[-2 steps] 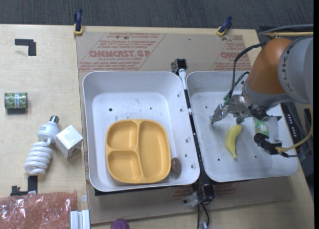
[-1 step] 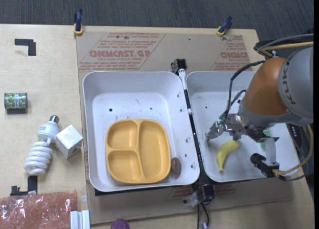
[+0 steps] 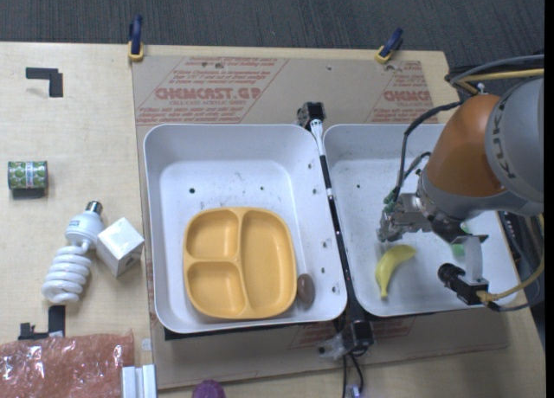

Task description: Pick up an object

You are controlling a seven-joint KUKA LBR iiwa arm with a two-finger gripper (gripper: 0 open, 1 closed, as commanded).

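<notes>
- The gripper [image 3: 391, 225] sits low inside the right bin [image 3: 363, 156], and whether its tips are spread or closed I can't tell from up here.
- Just below it lies the banana [image 3: 389, 268] on the bin floor, upper end right beside the gripper, contact unclear.
- The orange-banded arm [image 3: 467, 150] looms over the bin's right half.
- Across in the left bin [image 3: 164, 215], a yellow divided plate [image 3: 240, 262] with a small brown object [image 3: 305, 289] at its right edge.
- Out on the surface [image 3: 69, 128] at left: a spiral light bulb [image 3: 71, 258], a white cube [image 3: 119, 246], a green can [image 3: 28, 176].
</notes>
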